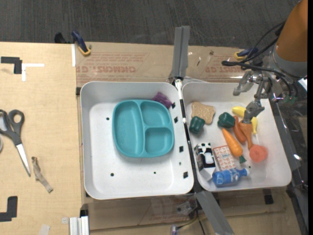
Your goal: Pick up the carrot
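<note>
One carrot (233, 142) lies beneath the pincer (250, 109), whose grip I cannot tell, perhaps touching nothing.

The grey KUKA arm with the orange band (295, 28) is reaching in from the right edge of the camera view, its bulky upper body showing at the top right corner. Black cables are looping off its wrist toward the left. The metallic two-finger gripper (251, 112) is hanging below the wrist, pointing down and slightly left. Whether its fingers are spread or closed is not readable from this slanted overhead angle.
</note>
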`<action>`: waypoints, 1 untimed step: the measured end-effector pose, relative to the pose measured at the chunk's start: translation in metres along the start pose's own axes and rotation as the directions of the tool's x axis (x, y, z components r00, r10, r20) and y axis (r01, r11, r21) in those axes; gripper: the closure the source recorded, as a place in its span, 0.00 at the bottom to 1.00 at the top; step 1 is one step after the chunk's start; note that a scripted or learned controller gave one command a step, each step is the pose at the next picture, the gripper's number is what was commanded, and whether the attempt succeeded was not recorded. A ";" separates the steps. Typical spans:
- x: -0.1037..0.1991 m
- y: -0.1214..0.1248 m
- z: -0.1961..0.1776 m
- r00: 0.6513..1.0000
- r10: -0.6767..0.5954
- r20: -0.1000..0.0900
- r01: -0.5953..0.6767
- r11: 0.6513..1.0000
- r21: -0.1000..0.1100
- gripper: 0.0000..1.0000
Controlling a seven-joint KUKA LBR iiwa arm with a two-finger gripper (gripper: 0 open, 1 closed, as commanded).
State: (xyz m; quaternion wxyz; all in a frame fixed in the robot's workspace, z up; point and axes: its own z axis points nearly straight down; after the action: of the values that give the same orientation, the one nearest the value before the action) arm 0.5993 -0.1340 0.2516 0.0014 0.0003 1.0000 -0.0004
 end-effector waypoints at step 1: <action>0.086 -0.014 0.159 0.996 -0.091 0.002 0.091 0.996 0.000 0.00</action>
State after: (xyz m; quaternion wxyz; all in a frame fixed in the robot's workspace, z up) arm 0.5134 -0.1486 0.0928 0.0026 -0.0450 0.9990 -0.0005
